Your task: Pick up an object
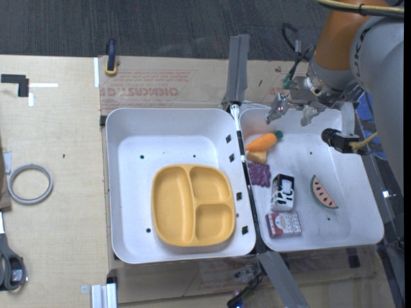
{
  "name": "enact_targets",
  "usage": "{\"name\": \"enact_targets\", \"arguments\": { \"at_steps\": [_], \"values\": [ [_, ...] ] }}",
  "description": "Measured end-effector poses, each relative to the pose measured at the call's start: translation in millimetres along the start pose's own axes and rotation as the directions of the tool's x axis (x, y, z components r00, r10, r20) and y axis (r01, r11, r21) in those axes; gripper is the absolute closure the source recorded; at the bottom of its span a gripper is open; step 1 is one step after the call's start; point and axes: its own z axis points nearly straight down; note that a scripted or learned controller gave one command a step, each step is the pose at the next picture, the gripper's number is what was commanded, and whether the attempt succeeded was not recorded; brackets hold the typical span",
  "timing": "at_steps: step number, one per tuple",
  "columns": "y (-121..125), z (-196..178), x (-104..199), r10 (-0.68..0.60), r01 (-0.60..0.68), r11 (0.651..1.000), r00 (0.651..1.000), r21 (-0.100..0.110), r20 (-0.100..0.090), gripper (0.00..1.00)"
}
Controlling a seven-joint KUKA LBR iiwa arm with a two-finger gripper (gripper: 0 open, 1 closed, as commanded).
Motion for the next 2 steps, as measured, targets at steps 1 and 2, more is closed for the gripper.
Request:
{"name": "enact_targets", "arguments": {
  "at_steps": [1, 2],
  "values": [
    [0.9, 99.1, -18.9, -0.021, 0.021, 1.0, 1.0, -0.001, 0.0, 0.0],
    [1.1, 89.8, -18.6, -0.024, 0.024, 1.0, 1.0, -0.001, 0.002, 1.0]
  ]
}}
